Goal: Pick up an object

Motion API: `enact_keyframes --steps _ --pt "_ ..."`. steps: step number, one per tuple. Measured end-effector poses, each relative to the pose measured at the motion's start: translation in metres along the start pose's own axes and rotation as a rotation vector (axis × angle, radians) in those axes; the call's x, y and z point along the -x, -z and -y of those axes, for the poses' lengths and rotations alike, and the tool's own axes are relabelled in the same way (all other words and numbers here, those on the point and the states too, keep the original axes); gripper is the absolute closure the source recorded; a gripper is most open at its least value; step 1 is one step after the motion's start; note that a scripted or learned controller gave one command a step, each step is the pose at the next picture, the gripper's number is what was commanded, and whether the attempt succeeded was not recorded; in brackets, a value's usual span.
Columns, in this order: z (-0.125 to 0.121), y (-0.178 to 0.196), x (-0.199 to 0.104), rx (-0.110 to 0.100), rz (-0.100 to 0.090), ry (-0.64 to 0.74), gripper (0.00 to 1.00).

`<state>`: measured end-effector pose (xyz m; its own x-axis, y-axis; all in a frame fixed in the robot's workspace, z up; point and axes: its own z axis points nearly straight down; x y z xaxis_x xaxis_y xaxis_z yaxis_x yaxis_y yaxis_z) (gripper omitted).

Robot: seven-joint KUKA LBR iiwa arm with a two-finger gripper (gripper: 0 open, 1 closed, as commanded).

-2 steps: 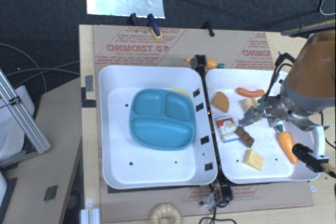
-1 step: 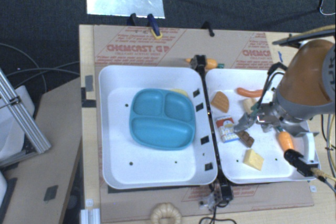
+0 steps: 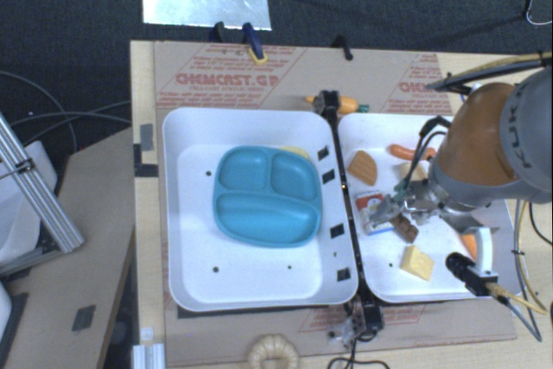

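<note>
Bins: two, side by side, left bin (image 3: pixel 186 212) carrying one blue divided plate (image 3: pixel 266 194), right bin (image 3: pixel 378 118) carrying the small pieces. My gripper (image 3: pixel 386 213) sits low at the right bin's left side, over a brown block (image 3: pixel 403 228); whether it's spread or pinching, I cannot tell. Reaching step, I judge; next comes a squeeze and lift. Also one yellow wedge (image 3: pixel 418 263), one tan piece (image 3: pixel 363 168), one orange sausage (image 3: pixel 402 151).

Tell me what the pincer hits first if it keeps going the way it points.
Likely the small red-and-white item right at the pincer tip, near the right bin's left wall. Depth is hard to judge from above.
</note>
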<state>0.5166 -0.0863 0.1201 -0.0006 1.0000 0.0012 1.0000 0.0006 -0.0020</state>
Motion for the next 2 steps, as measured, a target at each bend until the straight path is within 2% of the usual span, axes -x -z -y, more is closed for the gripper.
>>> enact_keyframes --steps 1,2 --pt "-0.001 -0.037 0.000 0.001 0.000 0.000 0.00" --pt "-0.001 -0.025 0.000 0.004 0.002 -0.001 1.00"
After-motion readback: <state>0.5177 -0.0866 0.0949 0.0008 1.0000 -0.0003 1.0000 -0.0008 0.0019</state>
